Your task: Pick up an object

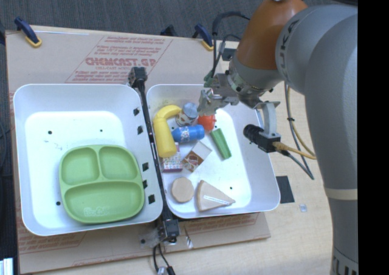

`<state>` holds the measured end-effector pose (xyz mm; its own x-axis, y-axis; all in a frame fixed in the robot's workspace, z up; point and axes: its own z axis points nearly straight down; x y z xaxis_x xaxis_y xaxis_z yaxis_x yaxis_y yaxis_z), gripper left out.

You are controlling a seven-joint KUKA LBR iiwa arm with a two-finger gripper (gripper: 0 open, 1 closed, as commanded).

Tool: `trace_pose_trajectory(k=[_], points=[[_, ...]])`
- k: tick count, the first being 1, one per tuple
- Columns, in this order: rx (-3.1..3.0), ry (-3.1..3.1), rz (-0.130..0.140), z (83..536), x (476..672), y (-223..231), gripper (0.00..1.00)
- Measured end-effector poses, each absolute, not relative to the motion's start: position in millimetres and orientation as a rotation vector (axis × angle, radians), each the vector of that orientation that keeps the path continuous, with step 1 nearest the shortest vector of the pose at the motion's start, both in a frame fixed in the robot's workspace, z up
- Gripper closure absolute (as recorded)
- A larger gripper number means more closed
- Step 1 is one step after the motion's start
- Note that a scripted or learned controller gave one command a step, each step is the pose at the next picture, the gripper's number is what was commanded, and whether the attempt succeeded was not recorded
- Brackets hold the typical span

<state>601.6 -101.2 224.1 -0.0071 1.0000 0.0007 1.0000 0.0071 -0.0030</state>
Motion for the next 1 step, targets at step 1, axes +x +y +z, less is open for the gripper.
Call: trace_pose_trajectory(k=[1], points=[[-2.212, -2.228, 0.004, 227.9, 556.8, -69.7, 1.0]])
